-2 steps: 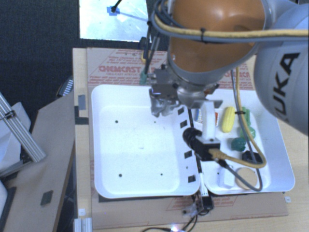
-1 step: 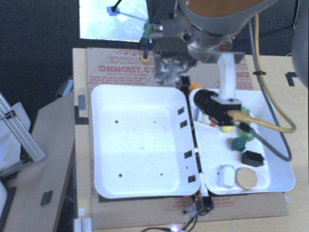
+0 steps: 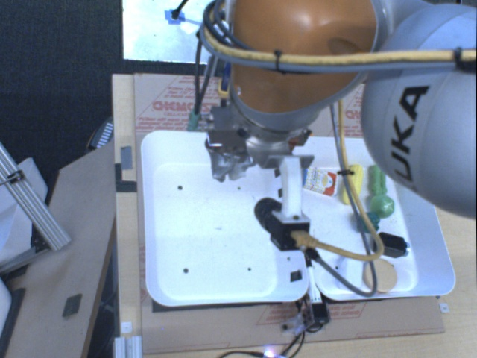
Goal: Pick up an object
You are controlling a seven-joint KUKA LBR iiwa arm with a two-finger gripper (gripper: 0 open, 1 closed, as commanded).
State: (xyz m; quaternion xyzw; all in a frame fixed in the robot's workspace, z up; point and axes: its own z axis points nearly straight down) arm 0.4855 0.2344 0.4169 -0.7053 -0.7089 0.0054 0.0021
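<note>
My gripper (image 3: pixel 226 164) hangs below the orange wrist band, over the far middle of the left bin (image 3: pixel 179 274). I see nothing between its grey tips. In the right bin (image 3: pixel 428 271) lie a small white and red packet (image 3: pixel 320 180), a yellow object (image 3: pixel 352 182), a green object (image 3: pixel 379 197), a black object (image 3: pixel 393 245) and a tan curved piece (image 3: pixel 389 276). The arm's big grey link hides the far right part of that bin.
A white bracket with a black unit (image 3: pixel 287 218) and a yellow cable (image 3: pixel 335 250) hangs from the wrist over the wall between the bins. Cardboard (image 3: pixel 160 103) lies under both bins. A metal rail (image 3: pixel 30 207) stands at the left.
</note>
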